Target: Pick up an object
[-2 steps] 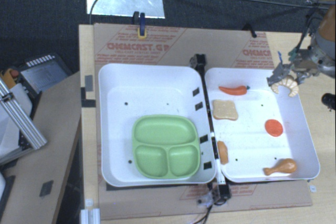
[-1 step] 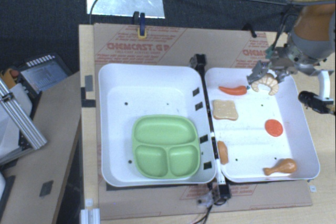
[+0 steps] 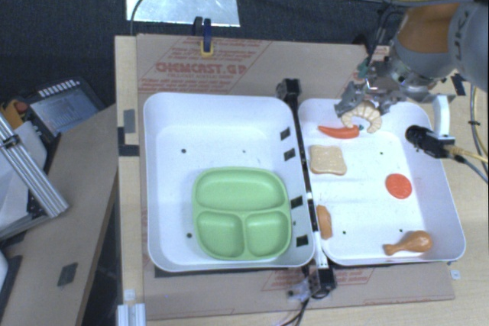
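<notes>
Camera view: my arm (image 3: 439,4) enters from the right, over the far end of the right bin (image 3: 451,210). My gripper (image 3: 365,101) sits low at that bin's far-left corner, directly above a pale curved item, looks like a shrimp (image 3: 362,117). Gripper and shrimp overlap in the frame; can't tell if the fingers are spread or pressed, nor if anything is pinched between them.

Right bin contents:
- Red chili (image 3: 339,132), lying flat, just beside the shrimp on its left, touching or nearly so.
- Toast (image 3: 327,159), flat, near the left wall, apart from the chili.
- Red disc (image 3: 398,185), approx. mid-bin, right of the toast, well apart from it.
- Drumstick (image 3: 409,243), near corner on the right side.
- Small orange item (image 3: 324,221), against the left wall at the near end; type unclear.

Left bin (image 3: 168,133): one green tray (image 3: 241,213), three compartments, in the near half.

Black clips sit along the seam btwn the bins. Both bins rest on a cardboard sheet (image 3: 221,65).
</notes>
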